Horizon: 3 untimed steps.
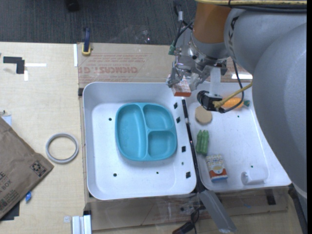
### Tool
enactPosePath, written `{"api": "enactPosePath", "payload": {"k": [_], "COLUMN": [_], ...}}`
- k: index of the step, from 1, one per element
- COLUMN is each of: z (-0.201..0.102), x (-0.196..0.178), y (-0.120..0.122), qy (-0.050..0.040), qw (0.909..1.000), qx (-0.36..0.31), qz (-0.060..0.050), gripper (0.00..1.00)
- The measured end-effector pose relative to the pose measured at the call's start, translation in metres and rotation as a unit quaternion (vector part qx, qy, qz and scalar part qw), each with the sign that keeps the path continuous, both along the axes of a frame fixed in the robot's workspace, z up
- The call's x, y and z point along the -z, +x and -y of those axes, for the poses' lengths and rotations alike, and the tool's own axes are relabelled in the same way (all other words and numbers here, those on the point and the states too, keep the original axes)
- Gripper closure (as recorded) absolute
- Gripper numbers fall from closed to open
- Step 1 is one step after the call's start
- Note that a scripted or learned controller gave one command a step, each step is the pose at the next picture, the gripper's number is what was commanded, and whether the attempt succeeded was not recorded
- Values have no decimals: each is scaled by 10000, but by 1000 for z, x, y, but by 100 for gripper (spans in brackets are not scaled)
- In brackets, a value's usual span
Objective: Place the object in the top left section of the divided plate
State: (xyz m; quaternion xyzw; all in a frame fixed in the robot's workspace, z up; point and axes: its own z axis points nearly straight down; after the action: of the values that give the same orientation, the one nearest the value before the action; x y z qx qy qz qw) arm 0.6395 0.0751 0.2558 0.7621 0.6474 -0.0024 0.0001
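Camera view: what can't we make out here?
- Gripper: a small red and white item sits at its tip; too small to identify.
- Carrot: partly behind a black cable.
- Right bin: far side hidden by the arm.
- Carton print: too small.

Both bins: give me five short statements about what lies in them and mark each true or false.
1. The divided plate lies in the left bin. True.
2. The plate holds a green object. False: the green object lies in the right bin, outside the plate.
3. The gripper is over the bins' far edge with a small red and white object at its fingertips. True.
4. The small carton sits in the left bin. False: it is in the right bin.
5. The tape ring lies inside a bin. False: it lies on the bench.
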Motion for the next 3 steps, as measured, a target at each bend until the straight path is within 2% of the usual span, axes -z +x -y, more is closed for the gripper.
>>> {"api": "enactPosePath", "payload": {"k": [1, 3], "z": [-14, -5], "x": [66, 65], "y": [-15, -15], "qy": [-3, 1], "qw": [9991, 9953], "qx": [426, 970], "qz": [-9, 4], "gripper": [100, 100]}}
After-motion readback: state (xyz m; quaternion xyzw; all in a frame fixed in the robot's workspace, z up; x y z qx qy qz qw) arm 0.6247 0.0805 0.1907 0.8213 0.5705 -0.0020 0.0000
